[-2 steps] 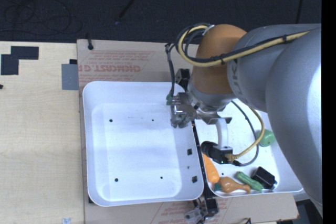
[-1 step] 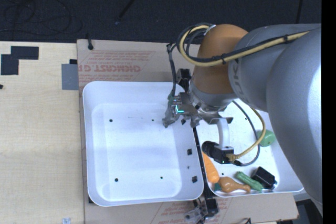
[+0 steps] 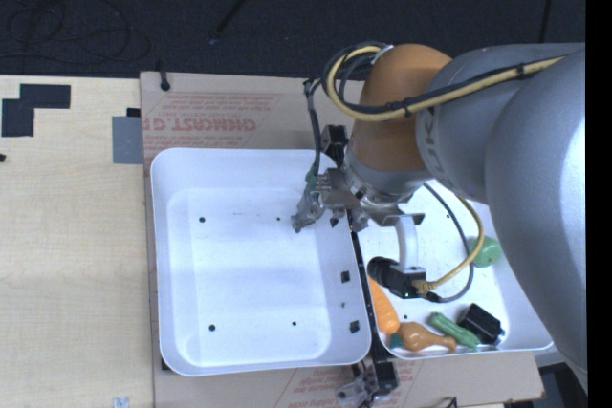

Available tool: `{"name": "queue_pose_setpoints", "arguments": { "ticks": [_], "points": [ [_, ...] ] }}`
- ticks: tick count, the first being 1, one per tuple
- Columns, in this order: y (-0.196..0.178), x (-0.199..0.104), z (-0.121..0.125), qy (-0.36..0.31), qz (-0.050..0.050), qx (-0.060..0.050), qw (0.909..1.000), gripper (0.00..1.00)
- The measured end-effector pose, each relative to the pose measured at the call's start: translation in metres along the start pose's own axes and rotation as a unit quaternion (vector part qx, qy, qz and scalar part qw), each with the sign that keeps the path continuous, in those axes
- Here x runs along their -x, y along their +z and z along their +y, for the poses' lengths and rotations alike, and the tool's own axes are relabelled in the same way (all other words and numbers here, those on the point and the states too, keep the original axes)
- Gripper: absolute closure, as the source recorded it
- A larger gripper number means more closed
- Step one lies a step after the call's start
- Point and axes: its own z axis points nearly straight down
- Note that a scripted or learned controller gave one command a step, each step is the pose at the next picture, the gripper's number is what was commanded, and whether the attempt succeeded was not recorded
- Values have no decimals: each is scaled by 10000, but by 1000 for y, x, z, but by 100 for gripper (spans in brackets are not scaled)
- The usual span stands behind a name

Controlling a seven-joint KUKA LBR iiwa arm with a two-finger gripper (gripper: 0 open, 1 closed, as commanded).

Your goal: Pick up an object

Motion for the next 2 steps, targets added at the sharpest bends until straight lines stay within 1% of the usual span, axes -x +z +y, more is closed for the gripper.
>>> {"name": "queue_pose_setpoints", "arguments": {
  "ticks": [1, 2],
  "points": [
    [64, -56, -22, -13, 2, -31, 10000, 0],
    [101, -99, -92, -7, -6, 2, 10000, 0]
  ]
}}
